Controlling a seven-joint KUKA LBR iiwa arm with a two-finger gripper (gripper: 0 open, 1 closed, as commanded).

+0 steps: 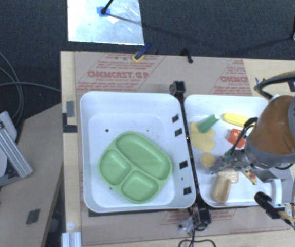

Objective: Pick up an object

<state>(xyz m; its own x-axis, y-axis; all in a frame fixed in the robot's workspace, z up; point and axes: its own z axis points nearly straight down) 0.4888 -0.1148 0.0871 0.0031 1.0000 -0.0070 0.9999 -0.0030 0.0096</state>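
Nearest the front edge of the right bin: you see a tan bottle-shaped toy (222,185) lying tilted, its narrow end pointing up toward the gripper.
Gripper: you find the gripper (228,161) low over the right bin (196,189), just above the tan toy; whether it is apart or together, you cannot tell.
Arm: your grey arm with its orange band (276,130) covers the bin's right side.
Middle of right bin: you see two pale yellow pieces (204,142) and a red item (235,136) beside the arm.
Far edge of right bin: a green piece (207,123) and a yellow corn-like piece (235,119) lie near each other.
Left bin: you see a green divided plate (134,166) sitting toward the front of the left bin (93,133).
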